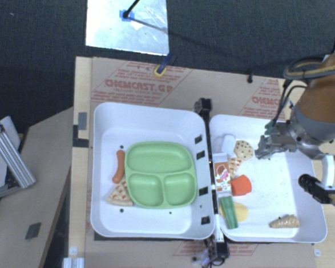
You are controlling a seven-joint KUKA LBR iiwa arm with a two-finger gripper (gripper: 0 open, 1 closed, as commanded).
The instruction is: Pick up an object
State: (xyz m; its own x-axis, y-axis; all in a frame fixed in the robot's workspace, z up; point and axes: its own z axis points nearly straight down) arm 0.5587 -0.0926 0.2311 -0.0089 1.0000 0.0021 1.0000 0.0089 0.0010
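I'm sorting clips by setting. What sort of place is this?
Most likely a robotics lab test bench, not a real kitchen: a grey-and-orange arm reaches over two white bins, these hold toy food such as a sausage and a green divided plate, and cables trail at the edge.

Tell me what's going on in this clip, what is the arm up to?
The arm's gripper hangs over the upper part of the right bin, beside a cookie, with nothing seen between its fingers. An orange cup, a green item and a cone-shaped pastry lie below. The left bin holds a green tray and a hot dog.
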